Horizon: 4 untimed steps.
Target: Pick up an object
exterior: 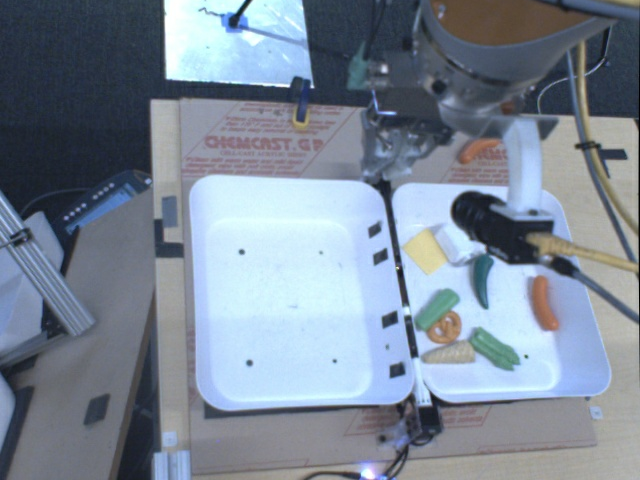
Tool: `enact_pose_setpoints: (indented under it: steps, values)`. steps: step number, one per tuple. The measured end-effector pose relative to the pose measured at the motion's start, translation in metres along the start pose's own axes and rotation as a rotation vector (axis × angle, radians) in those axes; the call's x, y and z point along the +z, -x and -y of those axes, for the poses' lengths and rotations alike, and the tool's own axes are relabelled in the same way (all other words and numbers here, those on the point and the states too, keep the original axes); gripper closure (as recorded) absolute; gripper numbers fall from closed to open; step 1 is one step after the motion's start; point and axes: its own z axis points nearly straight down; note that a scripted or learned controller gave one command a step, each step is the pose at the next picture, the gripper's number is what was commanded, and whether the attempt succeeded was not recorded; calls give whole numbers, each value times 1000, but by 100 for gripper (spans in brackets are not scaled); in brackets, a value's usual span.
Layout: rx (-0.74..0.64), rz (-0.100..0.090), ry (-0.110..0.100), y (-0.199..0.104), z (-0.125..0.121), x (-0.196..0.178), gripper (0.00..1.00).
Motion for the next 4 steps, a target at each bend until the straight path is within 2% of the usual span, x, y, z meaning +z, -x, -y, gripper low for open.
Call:
enact_pose_setpoints:
  steps: [2,3,4]
  values:
    - [-1,0,0,-30,0,0,100]
    - [6,2,2,-27,-88,2,100]
    - [-3,0,-2,-33,4,-1,100]
